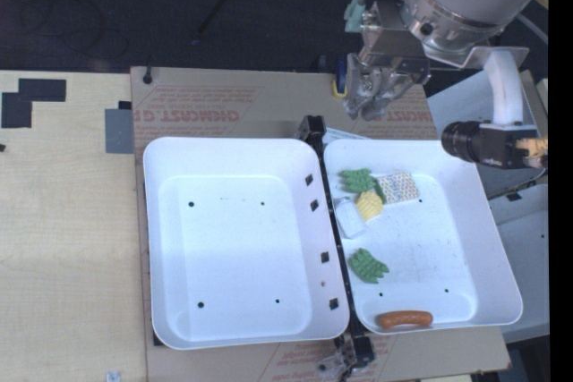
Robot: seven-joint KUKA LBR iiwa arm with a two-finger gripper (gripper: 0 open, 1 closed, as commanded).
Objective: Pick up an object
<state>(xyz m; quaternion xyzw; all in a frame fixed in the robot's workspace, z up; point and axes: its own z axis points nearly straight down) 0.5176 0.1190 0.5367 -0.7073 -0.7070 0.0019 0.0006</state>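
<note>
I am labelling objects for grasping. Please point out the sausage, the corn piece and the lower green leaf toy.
sausage (404, 318): camera view, middle of its body.
corn piece (369, 207): camera view, its yellow centre.
lower green leaf toy (367, 266): camera view, its middle.

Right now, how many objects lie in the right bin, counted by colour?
Green: 2, one near the top, one lower
Yellow: 1
White: 1
Patterned pale packet: 1
Orange-red sausage shape: 1
Total: 6
</note>
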